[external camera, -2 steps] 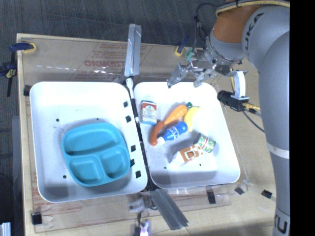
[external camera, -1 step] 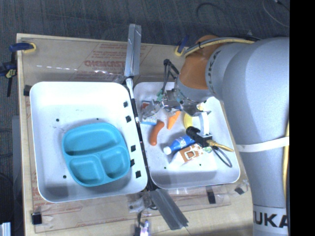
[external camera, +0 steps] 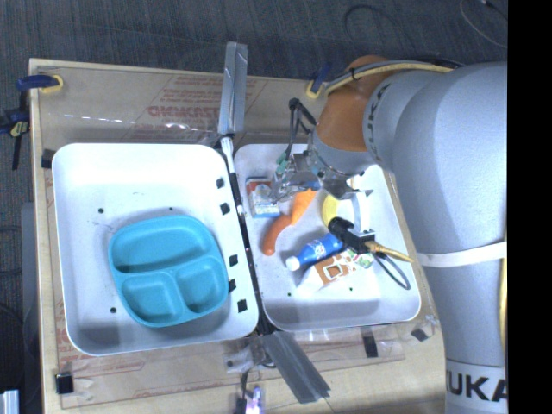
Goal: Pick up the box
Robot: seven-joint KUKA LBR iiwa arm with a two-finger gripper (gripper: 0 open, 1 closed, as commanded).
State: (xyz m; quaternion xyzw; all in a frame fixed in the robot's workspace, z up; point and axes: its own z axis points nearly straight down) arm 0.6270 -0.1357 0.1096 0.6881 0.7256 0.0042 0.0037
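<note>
Box (external camera: pixel 260 195): small, white with red and blue print, lying in the upper left part of the right bin (external camera: pixel 345 307), close to the divide between the two bins.

Gripper (external camera: pixel 287 178): low over the upper part of the right bin, just right of the box and very near it. Whether it touches the box cannot be told. Whether the jaws are open or closed cannot be told either, as the wrist above blocks the view.

Arm (external camera: pixel 448 162): grey with an orange band, reaching in from the right of the frame and covering the upper right corner of the right bin.

Carrot (external camera: pixel 283 222): orange, lying at a slant in the middle of the right bin, just below the gripper.

Banana (external camera: pixel 331 208): yellow, right of the carrot.

Bottle (external camera: pixel 315 252): blue with a white cap, below the carrot.

Flat packet (external camera: pixel 336 269): orange and white, touching the bottle at its lower right.

Left bin (external camera: pixel 129 179): holds a blue divided tray (external camera: pixel 168 268) with three compartments, in its lower middle.

Bench (external camera: pixel 129 102): pale wood beneath both bins.
</note>
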